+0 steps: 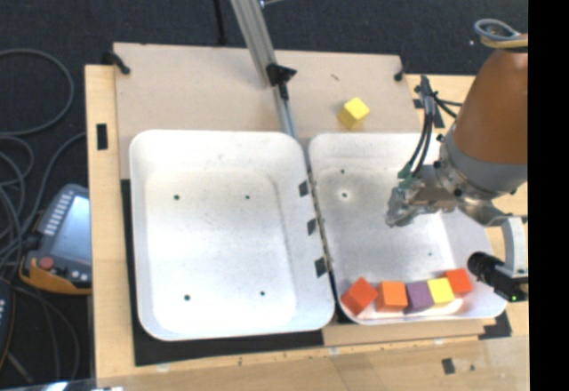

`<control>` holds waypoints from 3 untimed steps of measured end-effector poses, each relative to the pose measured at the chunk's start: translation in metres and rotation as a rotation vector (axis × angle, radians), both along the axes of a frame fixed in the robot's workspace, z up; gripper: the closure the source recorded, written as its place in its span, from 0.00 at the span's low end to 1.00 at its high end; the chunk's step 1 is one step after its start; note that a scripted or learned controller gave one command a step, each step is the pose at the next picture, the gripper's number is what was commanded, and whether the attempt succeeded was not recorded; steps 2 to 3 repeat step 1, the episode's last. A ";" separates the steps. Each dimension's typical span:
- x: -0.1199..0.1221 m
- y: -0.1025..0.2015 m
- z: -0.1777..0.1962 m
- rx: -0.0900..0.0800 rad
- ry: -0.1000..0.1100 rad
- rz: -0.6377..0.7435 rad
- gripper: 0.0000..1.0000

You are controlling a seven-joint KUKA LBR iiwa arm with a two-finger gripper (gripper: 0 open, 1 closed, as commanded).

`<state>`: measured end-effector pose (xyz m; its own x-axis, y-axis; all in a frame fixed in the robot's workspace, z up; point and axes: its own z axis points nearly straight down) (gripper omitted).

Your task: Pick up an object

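Five blocks [407, 293] — bin's near edge.

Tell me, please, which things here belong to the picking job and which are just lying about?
For the job: gripper; blocks along the right bin's near edge: red, orange, purple, yellow, red-orange.

Lying about: yellow cube on the board, left bin, pendant, cables.

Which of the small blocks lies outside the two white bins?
The yellow block on the bare board behind the right bin. The other blocks sit in a row along that bin's front edge, among them a second yellow block.
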<state>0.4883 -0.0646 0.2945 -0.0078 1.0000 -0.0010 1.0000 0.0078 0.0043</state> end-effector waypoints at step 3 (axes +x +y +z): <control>0.012 0.085 0.057 0.004 -0.003 0.003 1.00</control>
